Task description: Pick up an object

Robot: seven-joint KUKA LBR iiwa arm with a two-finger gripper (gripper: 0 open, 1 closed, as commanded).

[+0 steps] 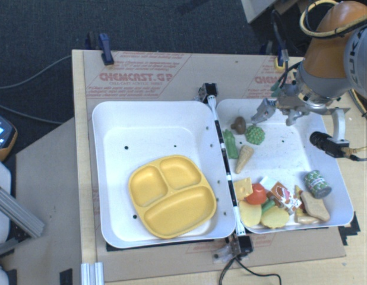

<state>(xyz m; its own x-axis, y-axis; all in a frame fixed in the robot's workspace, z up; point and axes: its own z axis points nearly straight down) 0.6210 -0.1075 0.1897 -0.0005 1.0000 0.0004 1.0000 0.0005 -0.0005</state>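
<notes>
I see the gripper (277,113) released, fingers spread, hovering over the right bin (341,186) at its twelve o'clock end. The broccoli (255,135) sits just at its seven o'clock, apart from it, beside a brown piece (238,124).

The robot arm (332,46) is fat and round. A big orange band (335,31) wraps it, with grey metal at its right side. A thin yellow cable (317,10) loops over the top of the orange part. Below it sits a shiny silver ring. Under that is the gripper (277,113), grey, with two thin fingers (263,111). Small blue-green bits show on its left side.
</notes>
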